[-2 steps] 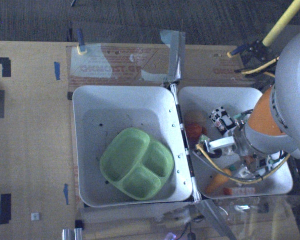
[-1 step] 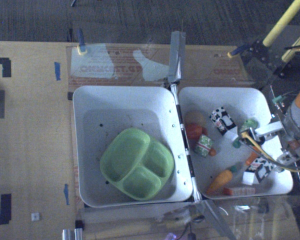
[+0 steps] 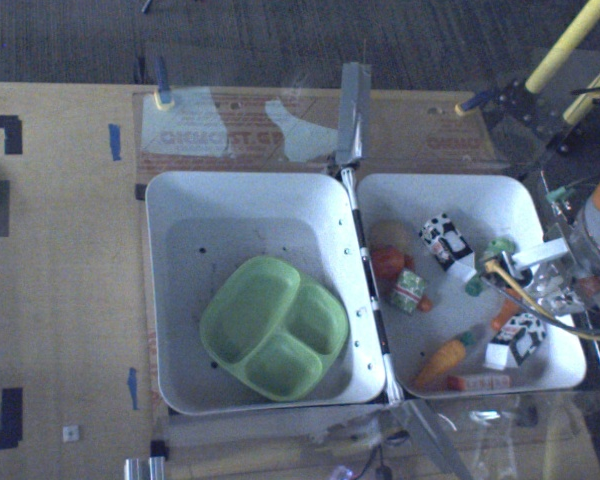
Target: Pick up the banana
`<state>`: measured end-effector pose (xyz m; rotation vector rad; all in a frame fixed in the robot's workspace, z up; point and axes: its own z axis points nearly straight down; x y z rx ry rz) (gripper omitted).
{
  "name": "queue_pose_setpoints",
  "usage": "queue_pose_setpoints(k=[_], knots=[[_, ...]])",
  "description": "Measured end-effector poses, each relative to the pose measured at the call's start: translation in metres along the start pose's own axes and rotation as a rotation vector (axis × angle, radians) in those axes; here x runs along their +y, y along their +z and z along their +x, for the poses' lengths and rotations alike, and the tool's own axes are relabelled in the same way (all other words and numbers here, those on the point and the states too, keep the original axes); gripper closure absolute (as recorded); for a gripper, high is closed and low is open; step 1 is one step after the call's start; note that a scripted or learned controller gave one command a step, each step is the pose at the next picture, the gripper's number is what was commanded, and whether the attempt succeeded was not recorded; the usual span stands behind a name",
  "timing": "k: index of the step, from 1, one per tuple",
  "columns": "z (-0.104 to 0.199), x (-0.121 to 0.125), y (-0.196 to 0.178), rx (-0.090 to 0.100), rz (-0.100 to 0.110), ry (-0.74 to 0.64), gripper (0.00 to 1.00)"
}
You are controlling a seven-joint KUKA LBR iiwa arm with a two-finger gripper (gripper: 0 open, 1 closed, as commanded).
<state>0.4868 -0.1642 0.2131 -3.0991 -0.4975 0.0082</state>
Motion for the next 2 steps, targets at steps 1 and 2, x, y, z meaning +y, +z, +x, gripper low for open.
queue_pose_setpoints(k=[1,2], knots=[[0.068,-0.085,0.03,0.001,0.001,-0.093,1.0],[0.063,-0.044,0.115,0.0,0.001,-0.339,1.0]])
